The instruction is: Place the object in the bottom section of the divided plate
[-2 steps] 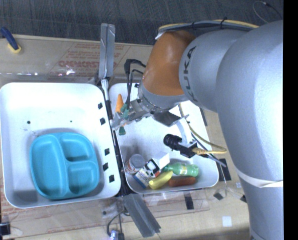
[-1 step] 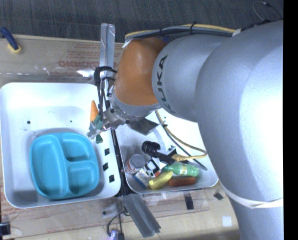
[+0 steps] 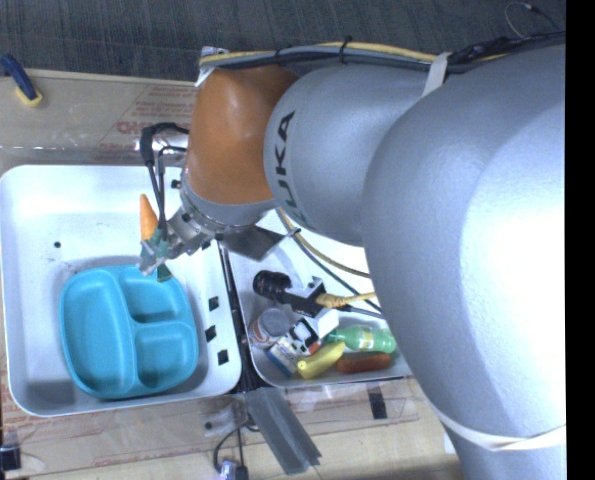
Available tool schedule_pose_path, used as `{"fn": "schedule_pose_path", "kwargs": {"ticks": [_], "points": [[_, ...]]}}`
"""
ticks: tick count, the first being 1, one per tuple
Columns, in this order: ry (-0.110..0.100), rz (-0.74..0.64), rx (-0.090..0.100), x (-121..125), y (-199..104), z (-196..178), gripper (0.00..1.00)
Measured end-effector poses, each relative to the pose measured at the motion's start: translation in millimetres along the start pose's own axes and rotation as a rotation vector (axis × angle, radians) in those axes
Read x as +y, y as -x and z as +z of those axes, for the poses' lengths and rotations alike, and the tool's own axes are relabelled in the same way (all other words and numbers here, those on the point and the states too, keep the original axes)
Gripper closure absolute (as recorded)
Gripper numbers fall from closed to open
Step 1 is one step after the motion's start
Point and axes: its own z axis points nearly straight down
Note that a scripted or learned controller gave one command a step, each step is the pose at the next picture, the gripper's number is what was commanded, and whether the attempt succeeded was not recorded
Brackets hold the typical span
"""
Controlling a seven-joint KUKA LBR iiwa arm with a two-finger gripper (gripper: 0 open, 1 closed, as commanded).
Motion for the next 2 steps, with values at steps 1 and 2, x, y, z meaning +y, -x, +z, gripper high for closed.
{"fn": "schedule_pose_path", "kwargs": {"ticks": [1, 2], "points": [[0.000, -0.008, -0.001, 10.0, -74.5, -11.7, 1.00], [0.000, -0.007, -0.001, 9.9, -74.1, -11.8, 0.00]]}}
